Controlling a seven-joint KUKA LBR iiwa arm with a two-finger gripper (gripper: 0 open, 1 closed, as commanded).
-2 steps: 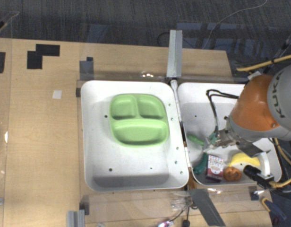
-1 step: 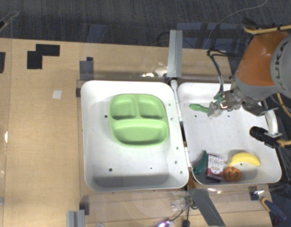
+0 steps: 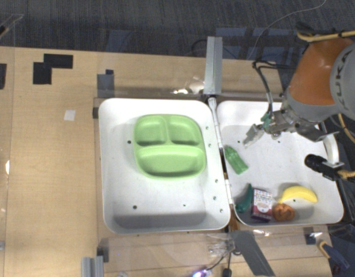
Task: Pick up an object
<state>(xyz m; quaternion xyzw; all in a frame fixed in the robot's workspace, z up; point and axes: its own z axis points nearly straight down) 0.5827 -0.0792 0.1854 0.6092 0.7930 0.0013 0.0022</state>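
From where I'm standing the gripper (image 3: 253, 135) hangs spread open and empty over the right bin (image 3: 298, 154), and the banana (image 3: 298, 195) near that bin's front corner looks light but soft, so I'd pinch it mid-body.

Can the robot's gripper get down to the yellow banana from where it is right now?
Probably yes. The gripper hangs over the right bin, and the banana lies in that same bin nearer the front, its top uncovered. A small brown thing sits close beside it and could crowd the grab.
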